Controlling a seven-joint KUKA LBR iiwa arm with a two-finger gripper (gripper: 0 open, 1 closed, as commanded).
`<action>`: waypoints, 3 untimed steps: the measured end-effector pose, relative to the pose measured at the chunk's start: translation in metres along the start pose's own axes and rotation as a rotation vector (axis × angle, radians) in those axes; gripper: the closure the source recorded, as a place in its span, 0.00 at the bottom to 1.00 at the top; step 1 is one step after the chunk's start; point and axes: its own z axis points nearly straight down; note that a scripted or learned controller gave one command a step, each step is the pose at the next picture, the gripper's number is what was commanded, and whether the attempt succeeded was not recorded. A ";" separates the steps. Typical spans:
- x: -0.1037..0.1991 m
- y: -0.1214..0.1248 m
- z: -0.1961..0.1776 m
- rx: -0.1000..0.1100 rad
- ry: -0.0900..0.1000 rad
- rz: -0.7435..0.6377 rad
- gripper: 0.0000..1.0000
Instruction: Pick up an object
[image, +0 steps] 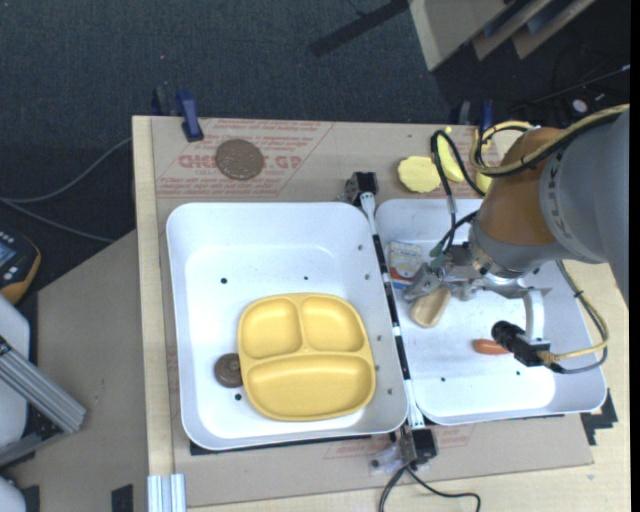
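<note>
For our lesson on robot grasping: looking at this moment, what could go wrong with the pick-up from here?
1. The claw sits low by the tan object, close to the right bin's left wall, so it may bump that wall.
2. The orange item lies beside the black cable fitting, so the cable could snag it.

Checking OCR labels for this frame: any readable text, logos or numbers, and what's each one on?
Red stenciled print on the cardboard sheet behind the left bin: large letters, roughly "CH..." and "...G.P", partly covered by a brown disc; not reliably readable.
Smaller red lines above and below that print: too blurred to read.
Faint red print on the cardboard's front edge: too small to read.
Yellow divided plate: no text visible.
</note>
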 end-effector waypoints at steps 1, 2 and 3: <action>-0.003 -0.015 -0.004 -0.003 0.000 0.002 0.00; -0.002 -0.003 -0.004 -0.009 -0.003 0.001 0.00; -0.004 0.002 -0.004 -0.009 -0.003 0.001 0.00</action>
